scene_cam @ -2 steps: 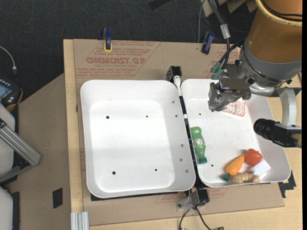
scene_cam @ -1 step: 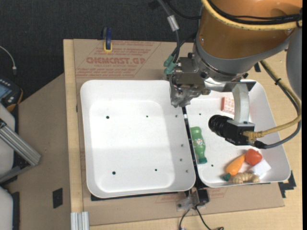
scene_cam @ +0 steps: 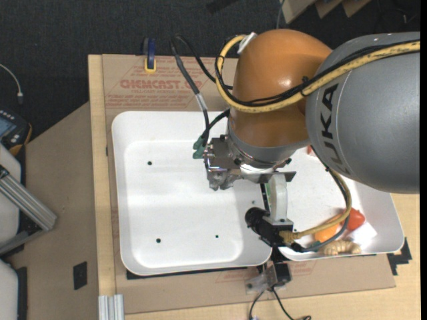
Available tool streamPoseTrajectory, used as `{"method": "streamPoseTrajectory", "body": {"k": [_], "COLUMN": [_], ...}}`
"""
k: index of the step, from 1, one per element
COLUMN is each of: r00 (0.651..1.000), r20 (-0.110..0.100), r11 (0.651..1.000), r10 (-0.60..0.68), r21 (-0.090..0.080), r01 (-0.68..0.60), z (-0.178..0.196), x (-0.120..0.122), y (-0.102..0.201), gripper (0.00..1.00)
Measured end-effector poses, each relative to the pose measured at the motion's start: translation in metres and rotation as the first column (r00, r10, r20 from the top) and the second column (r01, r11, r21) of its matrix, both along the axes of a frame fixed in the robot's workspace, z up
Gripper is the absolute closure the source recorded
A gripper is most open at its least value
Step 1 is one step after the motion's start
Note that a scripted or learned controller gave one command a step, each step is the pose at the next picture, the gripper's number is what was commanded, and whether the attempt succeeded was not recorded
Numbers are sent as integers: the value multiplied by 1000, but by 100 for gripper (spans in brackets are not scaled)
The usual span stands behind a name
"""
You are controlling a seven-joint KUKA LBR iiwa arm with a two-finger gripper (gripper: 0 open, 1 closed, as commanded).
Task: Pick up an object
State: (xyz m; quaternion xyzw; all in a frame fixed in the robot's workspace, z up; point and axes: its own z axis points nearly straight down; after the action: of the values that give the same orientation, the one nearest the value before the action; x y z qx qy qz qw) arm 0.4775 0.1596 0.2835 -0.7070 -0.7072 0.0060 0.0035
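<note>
The arm's orange band (scene_cam: 283, 79) looms closest, hiding most of the right bin (scene_cam: 383, 235). Left bin (scene_cam: 133, 179) lies wide open. Orange object (scene_cam: 355, 217) peeks at the right bin's near edge. Gripper (scene_cam: 220, 169) hard to read.

an orange object (scene_cam: 325, 231) lies in the right bin (scene_cam: 387, 229), near its front edge. beside it sits a red object (scene_cam: 355, 218), and a small beige piece (scene_cam: 340, 248) rests just in front. the arm (scene_cam: 347, 112) hides much of this bin, so their exact shapes are unclear.
</note>
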Motion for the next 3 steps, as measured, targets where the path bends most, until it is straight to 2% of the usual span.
{"method": "streamPoseTrajectory", "body": {"k": [1,2,3], "r00": [1000,1000,1000], "r20": [9,12,16], "r11": [1000,1000,1000], "r10": [0,-2,-2], "r21": [3,4,4], "r01": [0,2,2], "z": [-102,-98,-59], "x": [46,45,43], "y": [25,23,15], "gripper": [100,0,0]}}
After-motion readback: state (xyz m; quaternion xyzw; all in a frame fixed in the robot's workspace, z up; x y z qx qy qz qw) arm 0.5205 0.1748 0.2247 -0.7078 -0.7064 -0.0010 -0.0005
